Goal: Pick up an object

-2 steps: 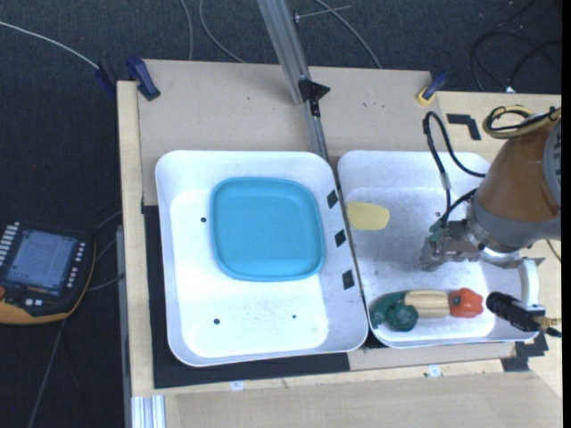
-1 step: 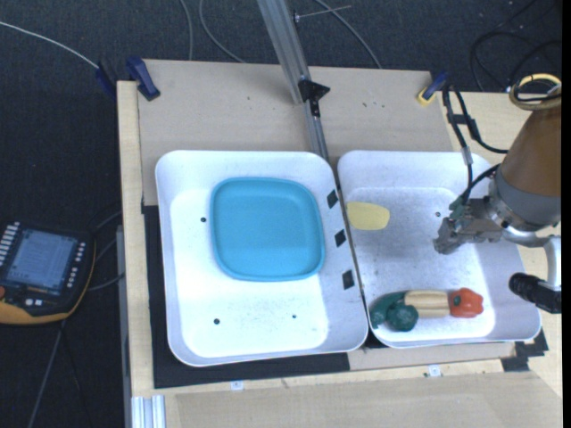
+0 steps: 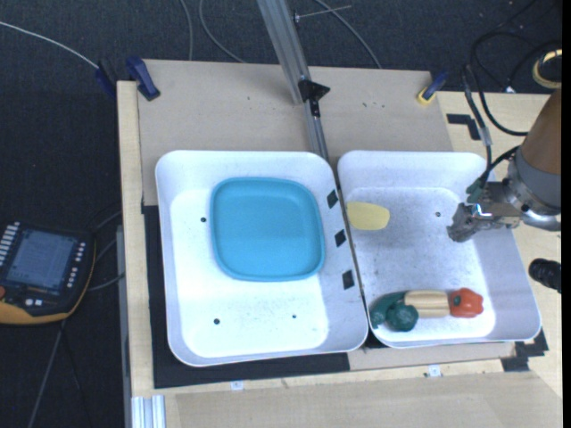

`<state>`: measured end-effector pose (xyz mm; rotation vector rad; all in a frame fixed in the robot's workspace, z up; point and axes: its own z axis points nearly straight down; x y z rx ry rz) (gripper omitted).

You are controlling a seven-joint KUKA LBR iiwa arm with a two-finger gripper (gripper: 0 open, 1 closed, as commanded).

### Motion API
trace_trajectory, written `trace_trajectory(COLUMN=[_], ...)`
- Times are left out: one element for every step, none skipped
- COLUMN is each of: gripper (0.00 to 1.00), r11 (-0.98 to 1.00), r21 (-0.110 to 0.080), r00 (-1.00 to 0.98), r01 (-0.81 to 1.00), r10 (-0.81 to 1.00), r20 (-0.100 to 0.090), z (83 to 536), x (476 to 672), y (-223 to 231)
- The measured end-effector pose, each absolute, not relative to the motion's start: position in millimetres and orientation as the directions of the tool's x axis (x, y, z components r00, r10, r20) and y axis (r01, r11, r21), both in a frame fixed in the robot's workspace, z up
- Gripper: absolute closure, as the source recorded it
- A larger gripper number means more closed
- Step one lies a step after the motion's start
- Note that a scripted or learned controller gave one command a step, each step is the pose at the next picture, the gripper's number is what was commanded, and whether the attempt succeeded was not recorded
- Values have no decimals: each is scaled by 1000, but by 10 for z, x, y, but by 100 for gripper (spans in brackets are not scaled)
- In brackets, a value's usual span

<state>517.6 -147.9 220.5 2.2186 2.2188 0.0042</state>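
Blue plate (image 3: 268,227) in left bin (image 3: 183,266) | right bin (image 3: 508,279): yellow piece (image 3: 368,216), toy vegetables (image 3: 428,307) | gripper (image 3: 462,228) over right bin, fingers possibly shut—cannot tell

A wooden bench (image 3: 268,105) bears two white bins: the left bin (image 3: 178,266) and the right bin (image 3: 508,275), side by side. Blue clamps (image 3: 143,78) grip the bench's far edge. A handheld control pad (image 3: 40,270) lies on the dark floor, left. Cables (image 3: 223,7) loop behind.
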Motion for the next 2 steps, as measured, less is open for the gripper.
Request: trace_trajectory(gripper=[100, 100], r11=[0, 4], r21=[5, 0], r00=[0, -4], r01=[1000, 1000], r10=[1000, 1000], r20=[-1, 1], z=[2651, 2527], x=[5185, 5218], y=[-1479, -1002])
